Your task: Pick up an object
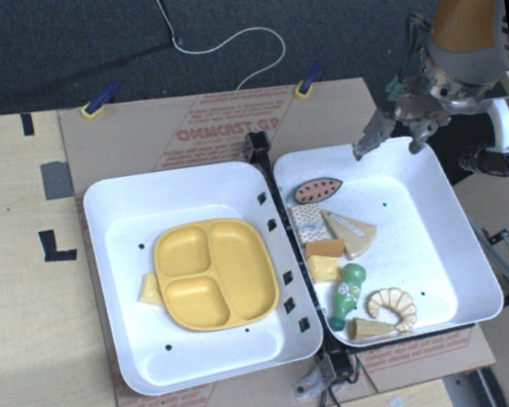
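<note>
My gripper (387, 142) hangs over the far edge of the right bin (428, 219), its two dark fingers spread apart and open with nothing between them. Several small toy foods lie along the right bin's left side: a watermelon slice (317, 189), a patterned cracker (310, 223), a pale wedge (351, 233), an orange cheese block (324, 259), a green bottle (345, 291), a croissant (393, 306) and a small wedge (370, 327). The gripper is up and to the right of the watermelon slice, apart from all of them.
The left bin (122, 265) holds a yellow divided plate (216, 273) with a yellow piece (148, 289) tucked at its left edge. A black divider (284, 241) runs between the bins. A white cable (231, 45) lies behind them on the dark floor.
</note>
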### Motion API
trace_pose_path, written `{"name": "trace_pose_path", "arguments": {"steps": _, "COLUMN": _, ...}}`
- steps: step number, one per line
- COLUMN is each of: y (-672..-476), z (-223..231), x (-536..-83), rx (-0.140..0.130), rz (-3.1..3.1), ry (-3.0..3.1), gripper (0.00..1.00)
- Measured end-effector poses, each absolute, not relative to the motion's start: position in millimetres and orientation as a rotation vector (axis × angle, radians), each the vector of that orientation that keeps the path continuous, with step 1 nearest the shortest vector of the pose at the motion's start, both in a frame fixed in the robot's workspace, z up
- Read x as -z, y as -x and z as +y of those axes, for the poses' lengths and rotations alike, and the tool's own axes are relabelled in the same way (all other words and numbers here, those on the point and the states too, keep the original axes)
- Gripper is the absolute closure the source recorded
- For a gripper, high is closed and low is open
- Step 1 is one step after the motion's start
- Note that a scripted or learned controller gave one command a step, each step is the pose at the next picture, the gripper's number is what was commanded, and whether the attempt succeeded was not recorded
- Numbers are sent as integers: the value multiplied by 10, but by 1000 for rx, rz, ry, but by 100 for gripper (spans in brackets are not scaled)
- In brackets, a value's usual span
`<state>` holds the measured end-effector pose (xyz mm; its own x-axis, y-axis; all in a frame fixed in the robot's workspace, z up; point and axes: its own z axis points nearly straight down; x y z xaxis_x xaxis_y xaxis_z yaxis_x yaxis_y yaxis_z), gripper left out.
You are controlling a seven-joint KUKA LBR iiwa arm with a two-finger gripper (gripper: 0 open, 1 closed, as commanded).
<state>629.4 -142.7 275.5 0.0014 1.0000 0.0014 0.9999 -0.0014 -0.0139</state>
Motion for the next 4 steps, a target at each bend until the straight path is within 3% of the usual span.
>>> {"name": "trace_pose_path", "arguments": {"steps": 1, "y": -6312, "z": -1426, "x": -2835, "rx": -2, "rz": -2223, "ry": 2219, "gripper": 0}}
{"name": "trace_pose_path", "arguments": {"steps": 4, "y": -6325, "z": -1268, "x": -1231, "rx": -8, "rz": -2220, "ry": 2216, "gripper": 0}}
